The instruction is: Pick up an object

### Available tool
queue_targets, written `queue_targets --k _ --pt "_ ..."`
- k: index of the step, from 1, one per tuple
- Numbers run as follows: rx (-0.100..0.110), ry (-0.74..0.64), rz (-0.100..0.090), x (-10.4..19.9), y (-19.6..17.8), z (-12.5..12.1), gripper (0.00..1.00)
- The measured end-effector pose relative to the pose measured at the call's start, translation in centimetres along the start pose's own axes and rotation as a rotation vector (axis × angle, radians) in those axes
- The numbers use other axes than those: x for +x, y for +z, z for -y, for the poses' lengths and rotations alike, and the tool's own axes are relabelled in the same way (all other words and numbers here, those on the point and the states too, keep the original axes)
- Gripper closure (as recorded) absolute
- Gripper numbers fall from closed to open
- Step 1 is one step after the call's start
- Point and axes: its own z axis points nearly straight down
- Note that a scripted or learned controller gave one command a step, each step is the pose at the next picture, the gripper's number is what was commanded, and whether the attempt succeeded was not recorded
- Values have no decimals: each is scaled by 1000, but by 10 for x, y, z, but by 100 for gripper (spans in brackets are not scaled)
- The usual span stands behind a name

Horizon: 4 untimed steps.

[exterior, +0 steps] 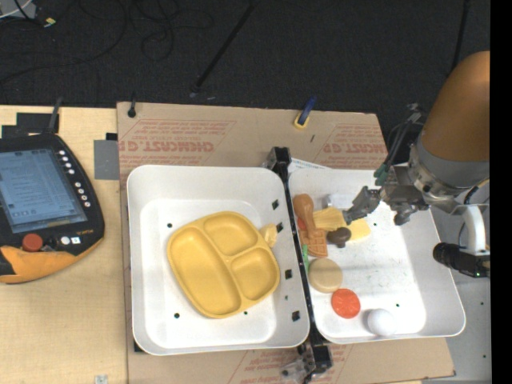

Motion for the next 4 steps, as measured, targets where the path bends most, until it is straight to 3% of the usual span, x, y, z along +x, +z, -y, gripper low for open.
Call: queue_targets --k 1,3,4 --pt "-11 -2 1 0 -5 -2 0" --pt "-4 -2 0 2 86 -1 0" --pt "-3 -1 0 -1 150 -2 0"
